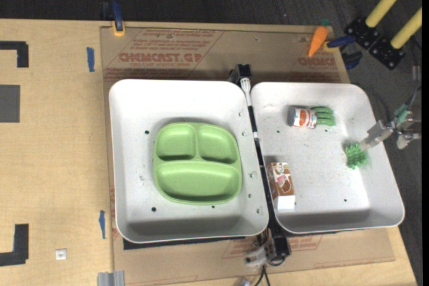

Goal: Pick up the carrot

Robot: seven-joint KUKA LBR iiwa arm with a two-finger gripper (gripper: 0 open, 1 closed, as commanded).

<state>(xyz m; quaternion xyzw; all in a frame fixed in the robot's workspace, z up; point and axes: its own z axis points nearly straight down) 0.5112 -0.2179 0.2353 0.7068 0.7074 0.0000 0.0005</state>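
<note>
The bench (60,144) bore two white bins (134,144). The carrot (318,41) lay beyond them at two o'clock. The gripper (377,136) hung at three o'clock; I couldn't tell its state.

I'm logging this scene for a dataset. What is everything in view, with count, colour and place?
bins: two, white, side by side on the bench
divided plate: one, green, left bin
can: one, red and white, right bin, top
green item: one, beside the can
carton: one, brown and white, right bin, left wall
broccoli: one, green, right bin
carrot: one, orange, bench behind the right bin
gripper: one, grey, over the right bin's right edge
</note>
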